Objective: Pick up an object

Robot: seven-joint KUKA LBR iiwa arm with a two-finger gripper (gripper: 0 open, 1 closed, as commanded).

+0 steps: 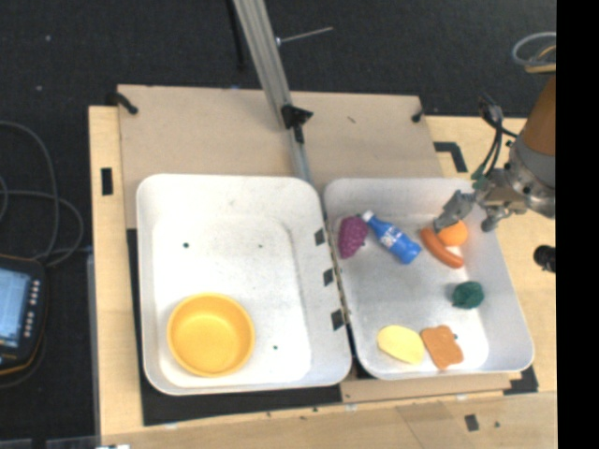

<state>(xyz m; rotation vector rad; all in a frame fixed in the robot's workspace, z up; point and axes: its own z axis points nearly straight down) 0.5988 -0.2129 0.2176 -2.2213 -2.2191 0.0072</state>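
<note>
The right bin (496, 344) holds several small items: a purple grape bunch (352, 236), a blue bottle (391, 238), an orange round piece (453, 234) lying on an orange-red wedge (438, 249), a dark green lump (468, 295), a yellow oval (401, 344) and a tan-orange slab (442, 347). My gripper (474, 211) hangs over the bin's upper right part, just up and right of the orange round piece. Its fingers (458, 204) stand spread and open, with nothing seen between them.
The left bin (187, 213) holds a yellow bowl (211, 334) in its near left corner. A grey metal pole (271, 64) slants down from the top to the gap between the bins. A tablet-like device (14, 311) lies off the bench at far left.
</note>
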